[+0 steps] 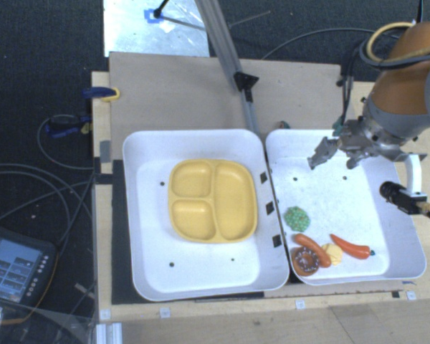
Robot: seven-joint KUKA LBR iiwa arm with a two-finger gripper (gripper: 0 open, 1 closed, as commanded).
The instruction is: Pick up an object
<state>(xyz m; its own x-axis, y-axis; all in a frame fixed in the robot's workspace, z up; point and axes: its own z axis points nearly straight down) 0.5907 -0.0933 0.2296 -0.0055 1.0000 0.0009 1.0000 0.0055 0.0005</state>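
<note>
My gripper hangs over the far part of the right bin, its two fingers spread apart and nothing between them. Well below it in that bin lie a green broccoli piece, a red sausage, a brown chocolate doughnut, a small yellow piece and a red-orange chilli pepper. All of these sit near the bin's front left corner, apart from the gripper.
The left bin holds a yellow three-compartment plate. A grey pole slants down to the bins' far edge. Cables and a tablet lie on the floor at left. A black fitting juts from the arm over the right bin.
</note>
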